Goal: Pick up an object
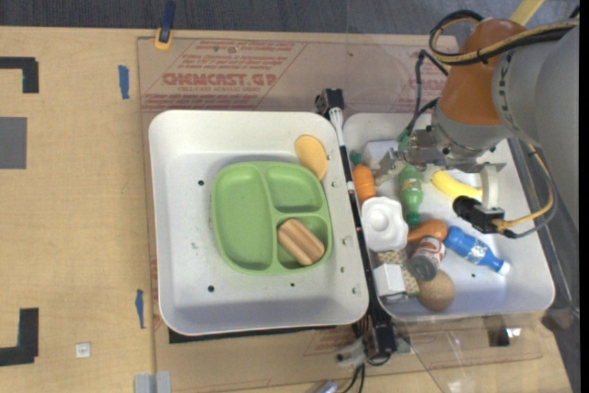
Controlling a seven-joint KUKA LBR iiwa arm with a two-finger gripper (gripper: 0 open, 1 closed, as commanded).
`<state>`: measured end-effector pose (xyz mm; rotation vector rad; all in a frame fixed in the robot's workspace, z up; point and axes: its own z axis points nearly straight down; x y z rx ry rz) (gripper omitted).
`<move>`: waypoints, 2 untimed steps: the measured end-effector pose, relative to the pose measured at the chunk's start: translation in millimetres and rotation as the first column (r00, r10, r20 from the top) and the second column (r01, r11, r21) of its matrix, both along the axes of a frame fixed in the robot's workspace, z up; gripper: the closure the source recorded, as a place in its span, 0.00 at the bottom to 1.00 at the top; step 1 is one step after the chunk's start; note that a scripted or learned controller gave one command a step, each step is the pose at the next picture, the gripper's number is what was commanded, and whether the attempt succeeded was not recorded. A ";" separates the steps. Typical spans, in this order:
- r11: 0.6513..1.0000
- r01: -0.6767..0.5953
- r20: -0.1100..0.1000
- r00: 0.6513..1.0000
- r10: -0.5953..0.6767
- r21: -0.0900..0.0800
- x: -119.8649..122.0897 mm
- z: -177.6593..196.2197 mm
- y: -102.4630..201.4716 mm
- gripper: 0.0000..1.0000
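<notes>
Where the left bin (175, 225) sits on the bench (74, 198), a green divided plate (248, 216) holds a tan bread roll (301, 240) in its 4 o'clock compartment, and a yellow-orange lemon-like piece (312, 155) lies off the plate at 1 o'clock. In the right bin (529, 285), crowded together, lie an orange carrot (364, 180), a white jug (384, 223), a green bottle (410, 193), a brown potato (437, 290), a blue bottle (475, 250) and a yellow banana (453, 185). The claw (416, 152) hangs at the bin's 12 o'clock above the green bottle; whether it is open or closed cannot be told.
</notes>
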<state>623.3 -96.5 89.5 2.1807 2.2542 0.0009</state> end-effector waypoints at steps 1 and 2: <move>1.000 0.000 0.012 1.000 0.000 -0.007 3.0 13.7 -1.9 1.00; 0.995 -0.100 0.006 0.995 0.100 0.005 -16.3 99.7 70.9 1.00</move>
